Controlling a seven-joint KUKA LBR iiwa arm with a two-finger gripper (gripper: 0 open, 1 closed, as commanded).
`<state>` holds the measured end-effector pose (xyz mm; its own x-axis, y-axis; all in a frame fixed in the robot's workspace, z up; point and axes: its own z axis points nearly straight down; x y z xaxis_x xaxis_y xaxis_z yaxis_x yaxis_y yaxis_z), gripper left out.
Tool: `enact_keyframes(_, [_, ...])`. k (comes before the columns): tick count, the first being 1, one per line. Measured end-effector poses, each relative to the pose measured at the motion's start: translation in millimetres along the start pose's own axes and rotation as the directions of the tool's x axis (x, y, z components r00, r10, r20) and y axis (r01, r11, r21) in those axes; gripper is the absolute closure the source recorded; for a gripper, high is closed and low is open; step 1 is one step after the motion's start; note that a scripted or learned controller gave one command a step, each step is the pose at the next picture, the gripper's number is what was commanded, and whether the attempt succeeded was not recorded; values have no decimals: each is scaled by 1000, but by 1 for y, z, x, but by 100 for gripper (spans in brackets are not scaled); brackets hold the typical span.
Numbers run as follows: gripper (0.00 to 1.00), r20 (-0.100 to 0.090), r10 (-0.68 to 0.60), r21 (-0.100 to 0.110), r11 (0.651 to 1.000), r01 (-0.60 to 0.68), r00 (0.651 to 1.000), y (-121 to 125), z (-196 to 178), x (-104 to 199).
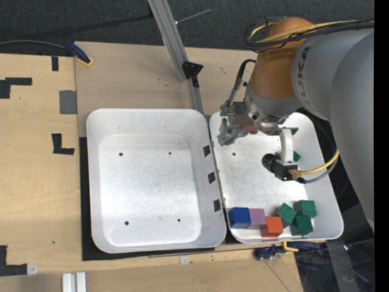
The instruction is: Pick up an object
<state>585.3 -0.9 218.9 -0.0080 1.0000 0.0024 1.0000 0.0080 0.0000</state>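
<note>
Six small blocks lie together in the lower right of the frame, in the near corner of the right bin: a blue block, a purple block, an orange block and three green blocks. The gripper hangs over the far left part of this bin, well apart from the blocks. I cannot tell its state. The left bin is beside.

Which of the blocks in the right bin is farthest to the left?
The blue block. It lies at the left end of the cluster, beside the purple block; the orange and green ones lie further right.
</note>
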Motion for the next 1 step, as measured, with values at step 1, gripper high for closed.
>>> enact_keyframes(1, [100, 0, 0, 0, 1000, 0, 1000, 9, -13, 58])
